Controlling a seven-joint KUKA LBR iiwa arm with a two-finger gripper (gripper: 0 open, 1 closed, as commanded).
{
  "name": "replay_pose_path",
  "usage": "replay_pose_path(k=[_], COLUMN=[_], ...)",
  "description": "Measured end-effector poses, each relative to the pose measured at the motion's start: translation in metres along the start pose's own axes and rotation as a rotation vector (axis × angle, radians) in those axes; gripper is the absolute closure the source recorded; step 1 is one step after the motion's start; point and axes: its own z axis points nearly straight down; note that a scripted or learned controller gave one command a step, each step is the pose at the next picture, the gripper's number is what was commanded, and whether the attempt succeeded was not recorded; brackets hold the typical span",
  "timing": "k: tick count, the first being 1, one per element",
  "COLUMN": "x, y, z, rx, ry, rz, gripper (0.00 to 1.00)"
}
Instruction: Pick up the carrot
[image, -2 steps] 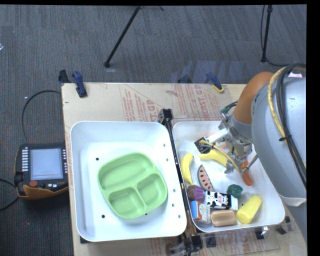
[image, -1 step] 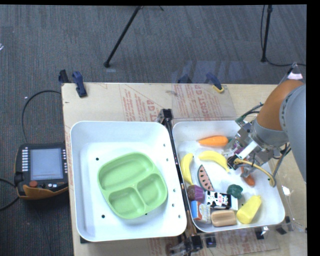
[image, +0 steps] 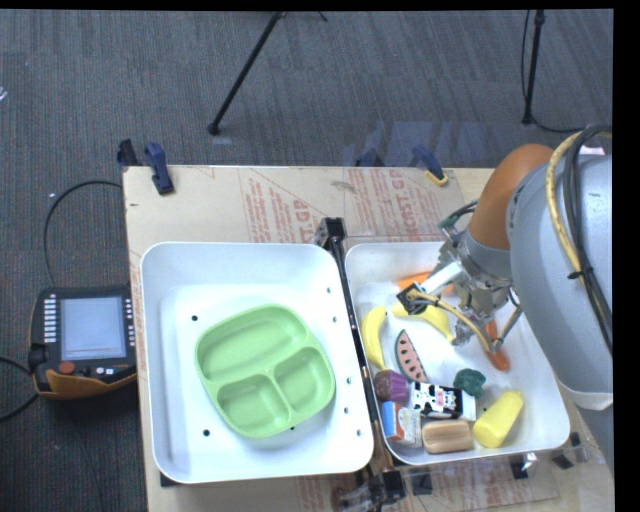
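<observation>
Landmark is the right bin (image: 556, 398): the left bin (image: 160, 300) sits touching its left wall and holds a divided plate (image: 264, 372), with a handheld control pendant (image: 85, 335) on the floor further left beyond the bench edge. Inside the right bin, a banana (image: 373, 336) lies along the left wall, a watermelon slice (image: 409, 356) just right of it, and a carrot (image: 496, 350) toward the right side, partly under the gripper (image: 470, 300) hanging over the bin's rear half. Along the bin's near wall sit a small carton (image: 434, 400), a bread roll (image: 446, 436) and a corn cob (image: 497, 419), side by side and crowded.

2 white bins (image: 160, 300), 1 green tray (image: 262, 372), 2 bananas (image: 374, 335), 1 watermelon slice (image: 408, 355)
</observation>
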Motion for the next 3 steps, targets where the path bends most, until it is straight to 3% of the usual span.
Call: replay_pose_path(k=[1,2,3], x=[-0.036,0.012,-0.007], y=[-0.052,-0.026,0.029], z=[0.001,0.000,-0.022], rx=[0.002,-0.003,-0.004], ry=[-0.005,-0.001,0.000], rz=[0.108,0.101,0.172], gripper=[0.00,0.00,0.00])
